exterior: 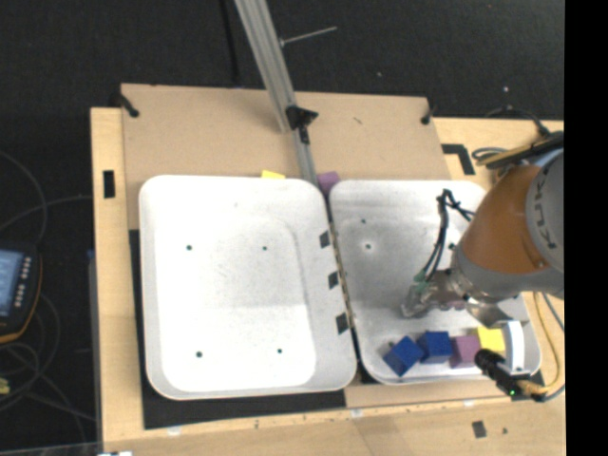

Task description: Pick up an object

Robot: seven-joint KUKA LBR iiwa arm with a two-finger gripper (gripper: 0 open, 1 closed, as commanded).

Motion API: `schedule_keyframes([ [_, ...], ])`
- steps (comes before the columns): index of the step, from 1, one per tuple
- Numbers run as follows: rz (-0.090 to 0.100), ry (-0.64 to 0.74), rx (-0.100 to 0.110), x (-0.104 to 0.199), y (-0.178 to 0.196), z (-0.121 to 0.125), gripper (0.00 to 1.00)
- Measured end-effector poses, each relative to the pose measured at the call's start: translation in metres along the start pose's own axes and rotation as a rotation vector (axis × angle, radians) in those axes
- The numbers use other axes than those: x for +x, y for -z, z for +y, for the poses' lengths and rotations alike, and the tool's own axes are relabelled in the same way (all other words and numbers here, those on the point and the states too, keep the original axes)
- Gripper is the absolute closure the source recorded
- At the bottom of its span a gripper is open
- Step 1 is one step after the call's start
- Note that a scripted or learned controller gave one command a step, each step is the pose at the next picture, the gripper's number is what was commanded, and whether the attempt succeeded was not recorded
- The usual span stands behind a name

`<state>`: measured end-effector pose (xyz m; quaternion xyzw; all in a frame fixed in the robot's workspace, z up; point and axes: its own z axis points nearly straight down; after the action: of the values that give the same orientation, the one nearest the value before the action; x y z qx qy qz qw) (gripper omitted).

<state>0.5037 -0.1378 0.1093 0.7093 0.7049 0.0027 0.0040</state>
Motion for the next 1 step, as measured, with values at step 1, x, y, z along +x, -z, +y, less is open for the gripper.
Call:
schedule_keyframes([
  [1, 0.000, -0.001, 0.000, 0.0002, -0.0007, -0.0002, 0.00],
])
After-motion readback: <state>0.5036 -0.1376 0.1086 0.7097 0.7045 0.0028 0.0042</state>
